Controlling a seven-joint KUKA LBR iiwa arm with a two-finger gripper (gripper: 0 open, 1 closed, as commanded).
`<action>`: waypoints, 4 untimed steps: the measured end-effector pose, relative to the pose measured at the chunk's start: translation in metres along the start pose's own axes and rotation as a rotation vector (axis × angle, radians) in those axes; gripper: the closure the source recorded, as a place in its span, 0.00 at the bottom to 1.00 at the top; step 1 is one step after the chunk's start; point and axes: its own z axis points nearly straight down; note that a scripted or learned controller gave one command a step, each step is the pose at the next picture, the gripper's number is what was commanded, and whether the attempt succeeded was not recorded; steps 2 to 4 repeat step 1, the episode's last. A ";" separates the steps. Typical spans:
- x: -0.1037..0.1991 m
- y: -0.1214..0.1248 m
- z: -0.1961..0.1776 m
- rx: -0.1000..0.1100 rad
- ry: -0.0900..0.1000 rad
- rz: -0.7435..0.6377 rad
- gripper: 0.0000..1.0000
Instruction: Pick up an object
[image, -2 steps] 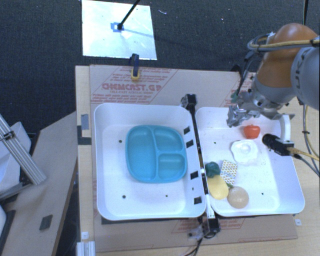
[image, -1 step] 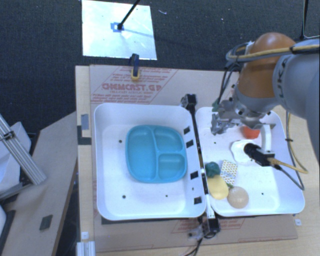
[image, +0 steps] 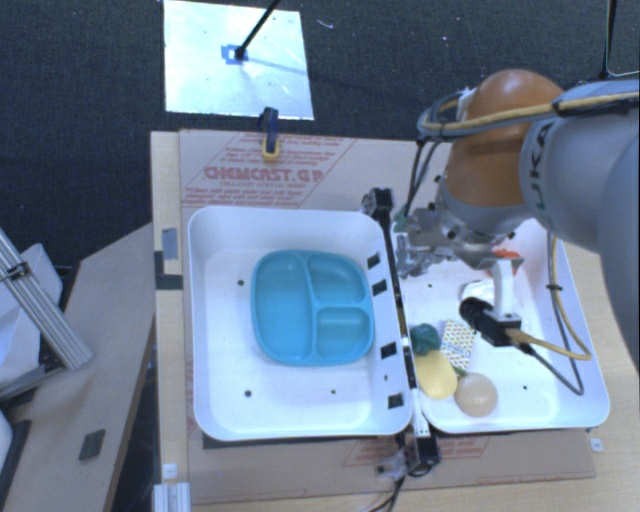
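**Bench and what rests on it**

A wooden bench (image: 120, 300) carries a brown sheet printed CHEMCAST (image: 270, 165) under two shallow white bins. The left bin (image: 215, 300) and the right bin (image: 570, 390) sit side by side, touching along a clipped middle seam

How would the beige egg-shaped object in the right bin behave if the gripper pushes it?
The beige egg-shaped object looks rounded and smooth, so it would probably roll. It touches the yellow object, which might block rolling that way.
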 end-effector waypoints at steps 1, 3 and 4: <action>0.046 -0.016 0.006 0.001 -0.001 0.000 1.00; 0.046 -0.016 0.006 0.001 -0.001 0.000 1.00; 0.046 -0.016 0.006 0.001 -0.001 0.000 1.00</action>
